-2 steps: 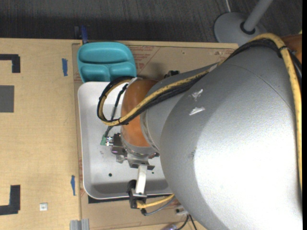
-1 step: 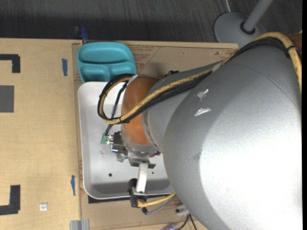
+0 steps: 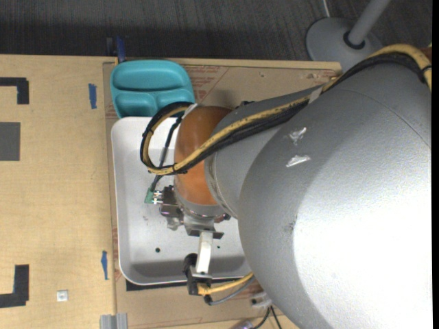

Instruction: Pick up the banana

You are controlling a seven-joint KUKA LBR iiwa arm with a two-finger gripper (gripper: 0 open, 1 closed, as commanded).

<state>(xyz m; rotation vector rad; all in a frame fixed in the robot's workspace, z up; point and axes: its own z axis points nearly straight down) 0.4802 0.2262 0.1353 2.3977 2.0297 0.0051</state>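
My arm reaches in from the right and covers most of the white bin (image 3: 130, 184). Its orange band (image 3: 195, 156) and grey wrist hang over the bin's middle. The gripper (image 3: 177, 210) points down into the bin just left of the wrist, seen from above as a cluster of metal parts. The arm's bulk hides the bin floor beneath and to the right of it.
A teal plastic tray (image 3: 149, 88) lies at the bin's far edge, just above the arm. A small dark speck (image 3: 158, 250) sits on the bin floor near the front. The brown bench (image 3: 55, 184) with blue tape marks spreads to the left.
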